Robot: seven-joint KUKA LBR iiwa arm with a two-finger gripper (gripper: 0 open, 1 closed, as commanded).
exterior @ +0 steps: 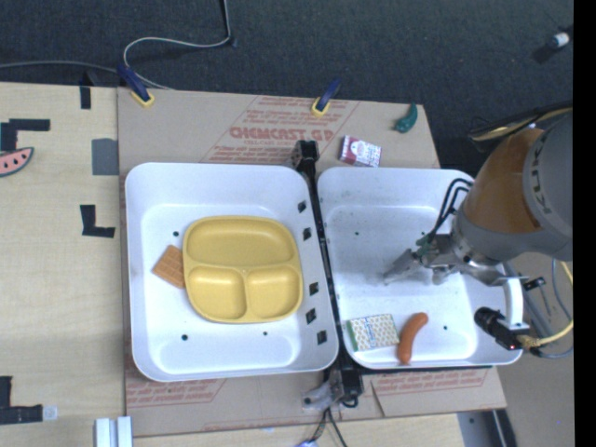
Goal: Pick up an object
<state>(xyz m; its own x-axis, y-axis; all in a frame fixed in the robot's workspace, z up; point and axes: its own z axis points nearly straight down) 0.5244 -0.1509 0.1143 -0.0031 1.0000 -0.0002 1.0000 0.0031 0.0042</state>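
Where the arm comes in from the right, its grey bulk and orange band cover the right bin's far right wall and corner, so whatever lies under it cannot be seen. The gripper reaches out over the middle of that bin's floor, its two dark fingers spread a little apart with nothing between them; the tips are small and dim, and whether they touch the floor cannot be told. Near the bin's front edge lies a sausage, tilted, well apart from the fingers. Just beside it to the left sits a packet, flat, with a green print too fine to read.

In the left bin a yellow tray with three compartments rests on the floor. A brown cracker pokes from under its left rim, partly hidden by it.

Beyond the bins, on the cardboard, a small box lies near the right bin's back wall, its label blurred. A teal clip sits at the cardboard's far right corner, and two yellow-and-blue clamps grip its back edge. A pink shape is cut off at the left edge.
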